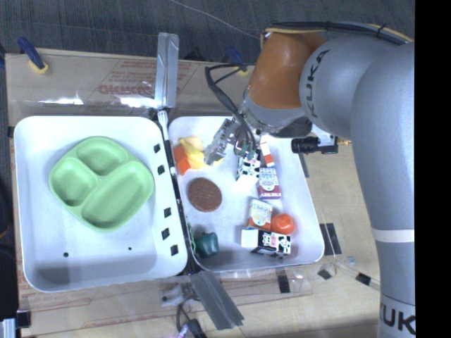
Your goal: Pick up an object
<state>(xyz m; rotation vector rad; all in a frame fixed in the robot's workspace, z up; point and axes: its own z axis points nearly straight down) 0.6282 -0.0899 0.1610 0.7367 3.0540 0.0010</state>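
Observation:
My gripper (227, 158) hangs over the upper part of the right bin (307, 210), its two fingers spread open with nothing between them. Its left finger (215, 148) sits right beside a yellow toy (192, 146) and an orange block (182, 165) at the bin's left wall. A black-and-white carton (248, 165) lies by the right finger. Lower in the bin are a brown disc (204, 194), a pink carton (268, 183), a small yellow carton (260, 211), an orange-red ball (283, 224), another patterned carton (271, 242) and a dark green toy (207, 243).
The left bin (42, 259) holds a green divided plate (102, 182). A metal divider (166, 69) with black clips runs between the bins. My arm's orange band (282, 69) and grey body cover the right bin's far right corner.

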